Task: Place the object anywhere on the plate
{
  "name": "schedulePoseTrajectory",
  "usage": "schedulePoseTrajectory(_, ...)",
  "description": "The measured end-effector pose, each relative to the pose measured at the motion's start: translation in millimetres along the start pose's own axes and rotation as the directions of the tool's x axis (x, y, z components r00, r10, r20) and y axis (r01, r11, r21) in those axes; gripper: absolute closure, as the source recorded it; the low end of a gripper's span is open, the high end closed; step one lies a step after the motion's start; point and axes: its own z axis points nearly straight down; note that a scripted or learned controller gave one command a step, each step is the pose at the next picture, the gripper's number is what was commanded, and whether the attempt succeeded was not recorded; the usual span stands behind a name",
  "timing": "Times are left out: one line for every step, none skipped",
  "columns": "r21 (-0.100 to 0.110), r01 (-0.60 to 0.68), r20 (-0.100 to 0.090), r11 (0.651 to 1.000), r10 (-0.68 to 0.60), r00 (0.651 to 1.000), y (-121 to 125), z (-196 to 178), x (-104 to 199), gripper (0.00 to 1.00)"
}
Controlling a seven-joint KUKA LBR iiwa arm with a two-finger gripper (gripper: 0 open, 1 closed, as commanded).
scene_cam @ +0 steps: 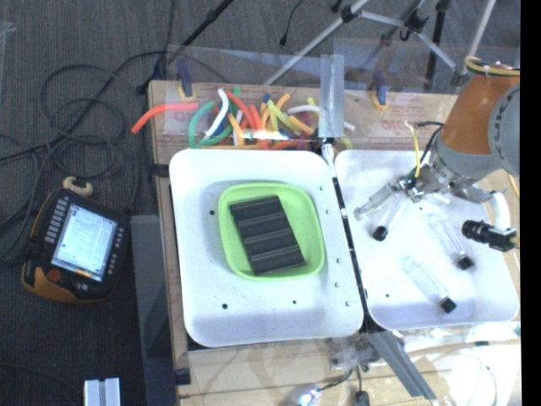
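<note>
Left bin (199, 311): green plate (313, 227) sits mid-bin, dark ribbed block (267, 235) lying flat on it, well inside rim. Looks like task's object, already placed.

Right bin (507, 303): gripper (407, 191) up near back left corner, well apart from plate, likely clear after drop. Clear prongs splay out from it, so probably spread wide, holding nothing, though see-through parts make that hard to judge.

Orange-banded arm (473, 125) reaches in from right edge.

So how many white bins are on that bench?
2. The left bin holds a green plate with a dark ridged block on it. The right bin sits beside it, under the gripper.
</note>
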Motion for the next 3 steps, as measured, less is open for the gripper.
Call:
schedulePoseTrajectory(-0.003,0.05,-0.001,0.999,-0.05,0.999,-61.4,-81.9,18.2,0.0)
schedulePoseTrajectory(-0.005,-0.065,0.002,0.998,0.065,0.998,-72.4,-206.9,20.2,0.0)
schedulePoseTrajectory(-0.004,-0.265,0.001,0.964,0.265,0.964,-124.5,-276.8,34.2,0.0)
